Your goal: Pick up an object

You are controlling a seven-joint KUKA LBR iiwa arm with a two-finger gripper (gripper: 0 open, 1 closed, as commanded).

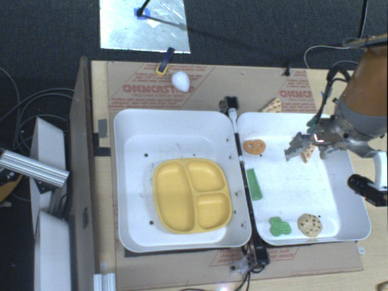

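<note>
Where the arm [364, 96] reaches in from the right, its gripper [306, 145] hangs over the upper middle of the right bin [345, 223], grey fingers pointing left and down; how far open they stand cannot be told. Item, small orange-and-tan piece [307, 154]: lies right at the fingertips, long axis roughly up and down in the view; whether it is clasped or merely lying beneath cannot be told. Item, pretzel [254, 146]: brown, looped, near the bin's upper left corner, well apart from the gripper to its left. Item, green bar [253, 184]: against the bin's left wall, long axis running along that wall, slightly tilted. Item, green leafy piece [279, 226]: near the bin's lower edge. Item, chocolate-chip cookie [310, 224]: round, just beside the leafy piece on its right. Item, left bin [133, 132]: holds a yellow divided tray [191, 195] with three compartments, lying flat in its middle. Item, cracker [273, 106]: on the cardboard above the right bin. Item, white egg-shaped object [180, 80]: on the bench beyond the left bin, with a yellow-and-blue clip [164, 62] just beside it. Nothing lies between the gripper and the bin floor save the small piece.
</note>
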